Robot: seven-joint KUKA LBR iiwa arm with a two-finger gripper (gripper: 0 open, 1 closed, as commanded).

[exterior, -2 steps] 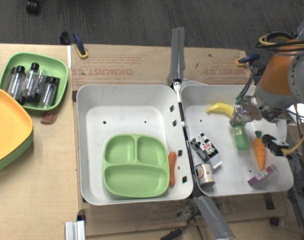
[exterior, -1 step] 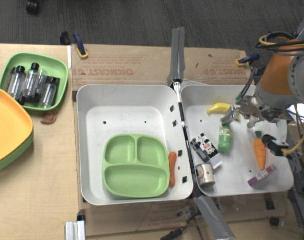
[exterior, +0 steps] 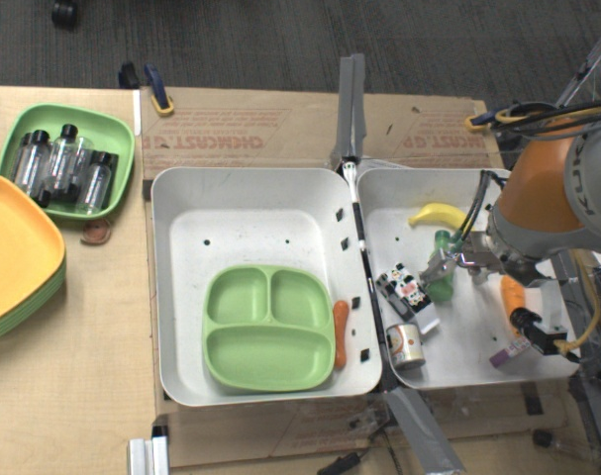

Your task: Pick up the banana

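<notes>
Gripper [exterior: 449,265] sits near of the banana [exterior: 437,215], can't tell its state; could easily snag the green thing [exterior: 442,283] instead.

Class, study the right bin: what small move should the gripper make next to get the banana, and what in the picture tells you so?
Probably shift the gripper toward the bin's far wall. It hovers over a green object, while the banana lies free just beyond, nearer the far wall, with nothing on top of it.
</notes>
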